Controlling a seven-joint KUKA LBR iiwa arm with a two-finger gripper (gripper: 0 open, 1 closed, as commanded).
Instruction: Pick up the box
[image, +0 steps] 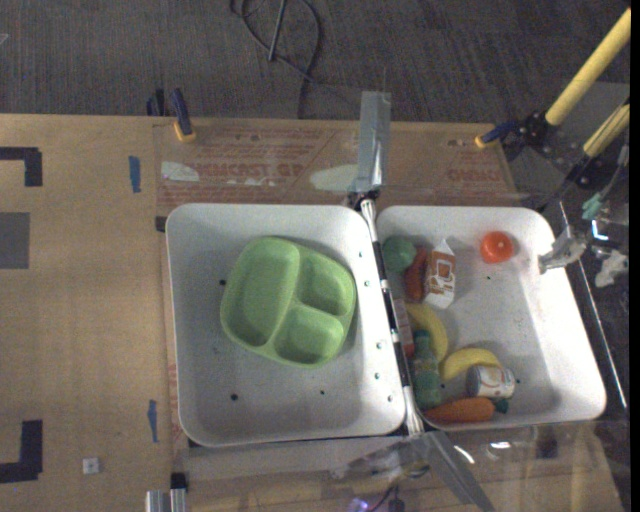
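Small white and orange carton box (440, 274) lies in the right white bin (560, 330), upper left part, untouched.

It sits just beside a green round vegetable (398, 252), above two yellow bananas (468, 360). An orange round fruit (497, 246) lies toward the bin's upper right. The left white bin (200, 380) holds a green divided plastic plate (290, 299). At the frame's right edge, the gripper (565, 250) is blurred; whether it is open or closed I cannot tell.

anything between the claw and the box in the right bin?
Nothing visible. The claw sits at the right bin's far right rim; the carton box lies near the divider with bare floor between. The orange ball lies just off the path, and a sausage-like toy touches the box's left side.
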